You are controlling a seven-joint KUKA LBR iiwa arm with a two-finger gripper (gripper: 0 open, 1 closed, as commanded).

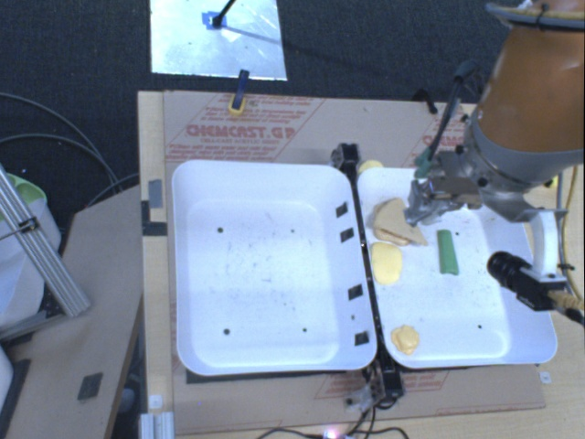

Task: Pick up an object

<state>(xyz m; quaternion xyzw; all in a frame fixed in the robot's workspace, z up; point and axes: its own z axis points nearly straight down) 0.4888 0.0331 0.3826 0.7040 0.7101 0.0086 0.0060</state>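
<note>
A dark carpeted floor surrounds the bench [274, 122], where two shallow white bins sit side by side on cardboard. The right bin [475, 332] holds a tan flat piece [395, 222], a yellow lump [386, 263], a green stick [447, 251] and a small yellow piece [405, 339]; the left bin [260, 263] is bare. The gripper [422, 207] hangs low over the tan piece's right edge, wrist pointing down from the right. Whether it is clenched or released cannot be told. A flat piece could slip out of a closing grip, or the descent could land off-centre.
</note>
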